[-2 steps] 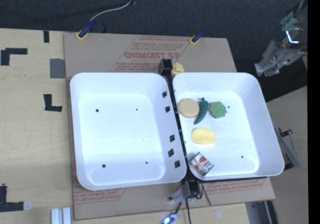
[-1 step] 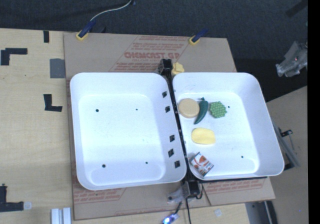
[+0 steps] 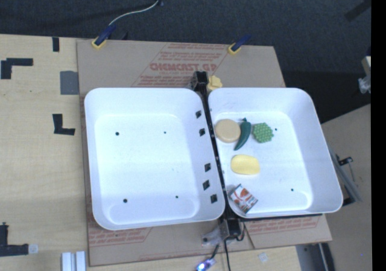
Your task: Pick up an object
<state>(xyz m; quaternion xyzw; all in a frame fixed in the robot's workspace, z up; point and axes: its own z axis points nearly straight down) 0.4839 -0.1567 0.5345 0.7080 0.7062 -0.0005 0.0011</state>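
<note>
We are seeing cookie point(image 3: 227, 130), pepper point(image 3: 243, 134), green ball point(image 3: 263, 133) crowding together in right bin point(image 3: 301, 107); risking nudging neighbours; end effector state: cannot tell.

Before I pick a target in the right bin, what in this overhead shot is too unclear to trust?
- Small red and white item in the camera view: too small and blurred to identify.
- Green pepper-shaped piece: whether it touches or overlaps the tan round piece can't be told.
- Green bumpy piece: too small to name.
</note>
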